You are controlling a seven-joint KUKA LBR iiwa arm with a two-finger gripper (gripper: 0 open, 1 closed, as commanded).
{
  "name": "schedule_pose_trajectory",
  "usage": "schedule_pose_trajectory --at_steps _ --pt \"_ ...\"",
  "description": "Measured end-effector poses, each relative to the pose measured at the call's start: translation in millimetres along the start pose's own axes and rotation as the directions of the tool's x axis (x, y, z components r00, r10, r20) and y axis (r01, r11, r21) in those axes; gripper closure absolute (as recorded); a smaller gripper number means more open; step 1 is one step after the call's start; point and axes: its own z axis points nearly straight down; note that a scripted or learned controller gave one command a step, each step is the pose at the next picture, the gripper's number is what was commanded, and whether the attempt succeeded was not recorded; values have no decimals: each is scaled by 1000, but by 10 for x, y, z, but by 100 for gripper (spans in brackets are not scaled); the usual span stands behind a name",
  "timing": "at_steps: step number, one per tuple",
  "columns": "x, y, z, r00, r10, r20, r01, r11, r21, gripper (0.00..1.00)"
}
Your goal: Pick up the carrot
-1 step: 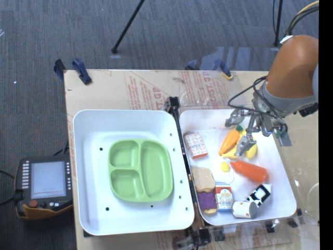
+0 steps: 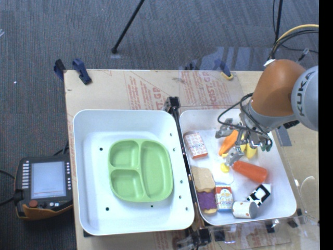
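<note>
Camera view, looking down on the bench (image 2: 130,85) at a slant. Two white bins side by side.

Left bin (image 2: 86,139): holds a green divided plate (image 2: 140,170), three compartments, lying flat near the middle.

Right bin (image 2: 283,184): cluttered. The arm (image 2: 283,92) reaches in from the right, its orange band showing above the wrist, cables looping around it. The gripper (image 2: 234,142) is down over the upper middle of this bin. The carrot (image 2: 228,142), orange and slim, stands tilted right at the gripper, its upper end up among the metal parts. I cannot tell whether the fingers are apart or together, nor whether the carrot sits between them or just beside them; wrist and cables hide that spot.

Other things in the right bin:
- a small red and white box (image 2: 195,145) near the left wall, to the left of the carrot
- yellow pieces (image 2: 251,151), partly under the gripper
- an orange bottle (image 2: 250,171) lying on its side, just below and right of the gripper
- a slice of bread (image 2: 202,178) with a purple thing (image 2: 207,200) below it
- a small carton (image 2: 224,197)
- a white cup (image 2: 243,209) on its side by the front wall
- a black and white thing (image 2: 259,193) next to the cup

A handheld control screen (image 2: 46,181) sits off the bench at the left.
</note>
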Motion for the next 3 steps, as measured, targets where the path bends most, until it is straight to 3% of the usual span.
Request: schedule_pose_trajectory --at_steps 1,2,3 --pt "-17 29 -103 1000 -6 2 6 1000 0 100" --pt "81 569 68 995 103 -9 -103 995 4 100" --pt "113 -25 -233 996 -87 -9 87 996 -1 100"
